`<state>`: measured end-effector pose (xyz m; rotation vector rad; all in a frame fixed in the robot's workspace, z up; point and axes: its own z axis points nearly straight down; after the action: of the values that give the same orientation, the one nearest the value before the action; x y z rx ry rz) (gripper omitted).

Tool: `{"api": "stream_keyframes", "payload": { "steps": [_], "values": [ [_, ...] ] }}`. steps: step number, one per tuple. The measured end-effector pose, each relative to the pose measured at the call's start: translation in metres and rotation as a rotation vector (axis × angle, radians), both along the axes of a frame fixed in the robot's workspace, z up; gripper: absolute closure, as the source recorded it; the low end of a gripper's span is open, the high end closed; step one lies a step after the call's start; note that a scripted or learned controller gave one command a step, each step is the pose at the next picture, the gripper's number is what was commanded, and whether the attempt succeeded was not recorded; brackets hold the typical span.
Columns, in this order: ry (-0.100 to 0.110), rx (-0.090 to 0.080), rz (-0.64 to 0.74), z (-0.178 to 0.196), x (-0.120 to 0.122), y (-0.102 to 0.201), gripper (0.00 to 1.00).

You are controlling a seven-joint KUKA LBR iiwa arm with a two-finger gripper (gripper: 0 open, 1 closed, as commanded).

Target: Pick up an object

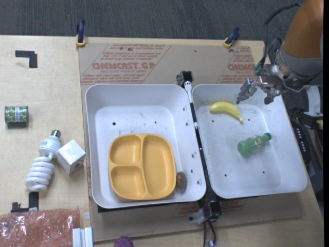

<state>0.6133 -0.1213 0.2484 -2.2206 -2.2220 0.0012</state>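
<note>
My claw [258, 90] hangs over the far rim of the right bin [288, 153], its two fingers spread apart with nothing between them. The fingertips [245, 92] are small and dark against the bin wall, so their exact shape is hard to make out. My arm [303, 35], with its orange band, is cut off by the frame's upper right corner.

The banana [226, 109] lies just beside and below my claw, on the bin floor, apart from my fingers. The green bottle [253, 144] lies on its side farther below, near the bin's middle.

Well to the left of my claw, the left bin [97, 138] holds a yellow divided plate [142, 166]; a small brown thing [181, 179] at its right edge is too dim to identify. Beyond that bin, on the tabletop [41, 86], lie a spiral light bulb [42, 163], a white cube [71, 156] and a small green can [16, 115]. A pink mesh [38, 228] is cut off at the lower edge.
</note>
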Motion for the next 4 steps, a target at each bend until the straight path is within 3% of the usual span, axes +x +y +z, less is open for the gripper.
{"api": "stream_keyframes", "payload": {
  "steps": [1, 2, 3, 4],
  "values": [
    [-0.001, 0.000, -0.003, -0.121, -0.037, -0.012, 0.00],
    [0.000, 0.000, -0.003, -0.156, -0.078, 0.024, 0.00],
    [-0.002, 0.000, -0.004, -0.146, -0.077, 0.023, 1.00],
    [-0.002, -0.001, -0.002, -0.141, -0.031, -0.043, 1.00]
  ]
}}
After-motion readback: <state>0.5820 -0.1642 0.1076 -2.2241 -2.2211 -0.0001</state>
